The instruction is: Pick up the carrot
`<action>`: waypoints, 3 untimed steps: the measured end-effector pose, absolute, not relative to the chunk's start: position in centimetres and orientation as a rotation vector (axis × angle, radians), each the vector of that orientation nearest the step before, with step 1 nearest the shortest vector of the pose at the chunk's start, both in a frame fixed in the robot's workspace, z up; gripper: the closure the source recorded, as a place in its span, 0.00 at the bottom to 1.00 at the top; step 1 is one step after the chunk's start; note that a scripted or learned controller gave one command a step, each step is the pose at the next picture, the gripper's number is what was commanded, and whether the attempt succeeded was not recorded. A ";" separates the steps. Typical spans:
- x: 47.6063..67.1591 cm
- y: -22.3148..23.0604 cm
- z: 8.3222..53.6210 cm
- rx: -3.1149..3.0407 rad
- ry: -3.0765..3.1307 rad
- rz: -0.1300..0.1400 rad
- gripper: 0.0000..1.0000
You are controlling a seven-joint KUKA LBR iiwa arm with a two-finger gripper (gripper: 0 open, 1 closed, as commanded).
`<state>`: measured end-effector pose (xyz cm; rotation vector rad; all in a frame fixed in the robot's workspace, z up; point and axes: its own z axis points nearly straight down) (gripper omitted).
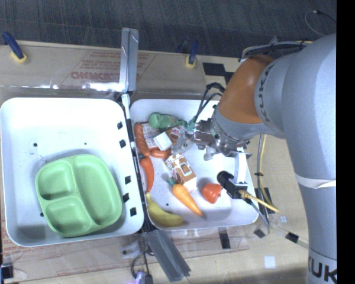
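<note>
carrot (187,199) lies near right bin (248,216) front edge, banana (163,216) just beside; gripper (192,134) above clutter, finger state cannot be told.

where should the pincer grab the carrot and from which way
Probably mid-body of the carrot, from straight above, closing across its narrow width. It lies flat and slanted in the right bin, leafy end up-left, tip down-right. The banana and tomato sit near its ends, so the middle looks clearest.

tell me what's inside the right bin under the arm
The right bin holds a carrot, banana, tomato, small carton and more toys. The arm covers its upper right part.
</note>
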<state>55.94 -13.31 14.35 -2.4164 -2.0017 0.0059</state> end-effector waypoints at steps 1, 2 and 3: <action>50.2 -10.6 9.2 -2.421 -2.000 0.001 0.00; 50.2 -10.6 10.2 -2.418 -2.007 0.004 1.00; 50.2 -10.6 10.2 -2.418 -2.007 0.003 0.00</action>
